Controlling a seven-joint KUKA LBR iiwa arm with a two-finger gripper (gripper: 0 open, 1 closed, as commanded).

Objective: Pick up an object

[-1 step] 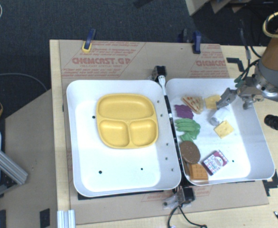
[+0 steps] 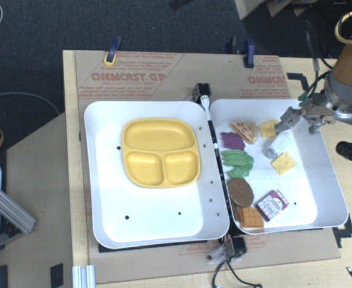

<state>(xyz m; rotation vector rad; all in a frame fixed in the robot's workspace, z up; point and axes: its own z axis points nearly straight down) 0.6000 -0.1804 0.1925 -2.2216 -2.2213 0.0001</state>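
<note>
Brown board on the tabletop (image 2: 164, 71) reads "CHEMCAST" in red print beneath two white bins. A yellow divided tray (image 2: 161, 151) sits in the left bin (image 2: 104, 209). The right bin (image 2: 320, 203) holds a purple piece (image 2: 231, 140), green piece (image 2: 236, 161), brown disc (image 2: 240, 191), yellow wedge (image 2: 283, 162) and maroon packet (image 2: 272, 204). The claw (image 2: 301, 117) hangs over the bin's far right part, grasping nothing; whether it is spread or closed is unclear.

Left bin (image 2: 104, 221): white, holding a plain yellow divided tray (image 2: 161, 150). Right bin (image 2: 320, 203): white. Contents: purple piece (image 2: 232, 140), green piece (image 2: 236, 161), brown disc (image 2: 240, 191), tan waffle-patterned square (image 2: 250, 217), yellow block (image 2: 283, 162), maroon-and-white packet (image 2: 272, 204).
</note>
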